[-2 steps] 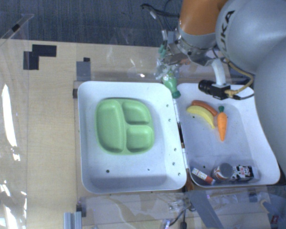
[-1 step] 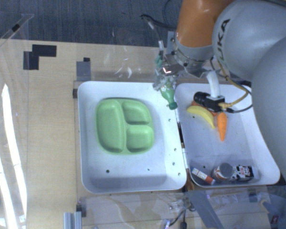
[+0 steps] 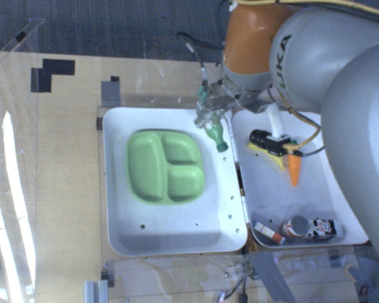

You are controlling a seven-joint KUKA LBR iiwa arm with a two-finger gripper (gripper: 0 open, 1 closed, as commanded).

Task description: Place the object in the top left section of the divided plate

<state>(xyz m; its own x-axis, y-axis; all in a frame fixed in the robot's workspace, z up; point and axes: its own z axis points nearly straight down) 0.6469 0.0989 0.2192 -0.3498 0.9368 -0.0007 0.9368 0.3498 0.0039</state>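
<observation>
Gripper point(image 3: 212, 120) over the left bin's point(image 3: 177, 232) right side, near the wall shared with the right bin point(image 3: 316, 201). Fingers closed around the upper end of a small green bottle point(image 3: 217, 137). The bottle hangs tilted, its lower end toward the dividing wall.

Green divided plate point(image 3: 165, 166) lies flat in the middle of the left bin. The bottle is just beside the plate's upper right corner, not over it.

Right bin: orange carrot point(image 3: 294, 170) near the middle; a small can point(image 3: 297, 226) and a small box point(image 3: 323, 227) at the near edge.
</observation>
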